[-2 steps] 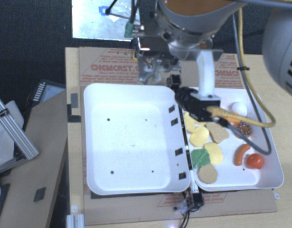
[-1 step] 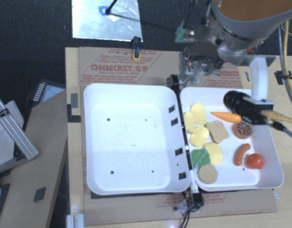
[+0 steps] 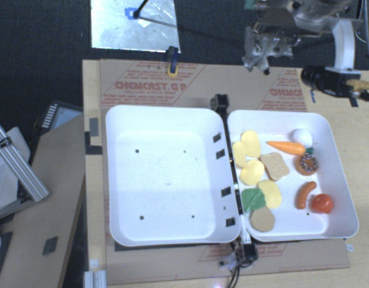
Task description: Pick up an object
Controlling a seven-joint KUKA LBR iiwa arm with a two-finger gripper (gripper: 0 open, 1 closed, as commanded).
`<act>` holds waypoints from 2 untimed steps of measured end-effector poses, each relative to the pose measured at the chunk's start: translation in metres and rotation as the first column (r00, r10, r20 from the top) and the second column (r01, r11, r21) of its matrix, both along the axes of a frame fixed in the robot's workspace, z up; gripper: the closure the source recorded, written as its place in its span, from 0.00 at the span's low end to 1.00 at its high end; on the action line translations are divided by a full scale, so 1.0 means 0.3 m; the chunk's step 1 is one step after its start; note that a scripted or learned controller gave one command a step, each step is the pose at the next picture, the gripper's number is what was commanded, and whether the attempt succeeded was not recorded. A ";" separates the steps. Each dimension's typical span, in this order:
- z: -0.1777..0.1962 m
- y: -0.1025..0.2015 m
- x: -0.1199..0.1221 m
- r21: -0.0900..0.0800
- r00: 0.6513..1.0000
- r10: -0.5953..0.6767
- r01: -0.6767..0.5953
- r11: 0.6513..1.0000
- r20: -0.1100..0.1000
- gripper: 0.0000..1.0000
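Observation:
The right bin (image 3: 339, 179) holds several toy foods: an orange carrot (image 3: 286, 147), a white egg (image 3: 302, 137), a slice of bread (image 3: 274, 165), a donut (image 3: 306, 164), a sausage (image 3: 305, 194), a red tomato (image 3: 321, 203), a green leaf (image 3: 252, 198), a tan cookie (image 3: 263, 219) and yellow chips (image 3: 251, 143). My gripper (image 3: 257, 62) hangs high above the bench, beyond the far edge of the right bin, with nothing between its fingers.
The left bin (image 3: 166, 173) lies beside the right one, joined by a black divider with clips (image 3: 227, 161). Both rest on a cardboard sheet (image 3: 148, 83). A shiny metal plate (image 3: 134, 15) lies at the back left. A yellow-blue clamp (image 3: 172, 62) stands at the cardboard's far edge.

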State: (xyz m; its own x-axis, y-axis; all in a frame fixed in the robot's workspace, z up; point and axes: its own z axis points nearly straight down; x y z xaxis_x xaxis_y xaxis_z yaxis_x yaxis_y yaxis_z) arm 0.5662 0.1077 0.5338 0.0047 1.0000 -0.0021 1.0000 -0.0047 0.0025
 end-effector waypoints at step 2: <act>-0.002 -0.532 0.264 -0.002 1.000 0.000 0.000 1.000 -0.001 1.00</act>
State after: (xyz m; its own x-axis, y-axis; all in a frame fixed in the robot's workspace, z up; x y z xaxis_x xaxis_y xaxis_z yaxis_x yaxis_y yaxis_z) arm 0.6453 -0.0518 0.5331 0.0049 1.0000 -0.0037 1.0000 -0.0049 0.0011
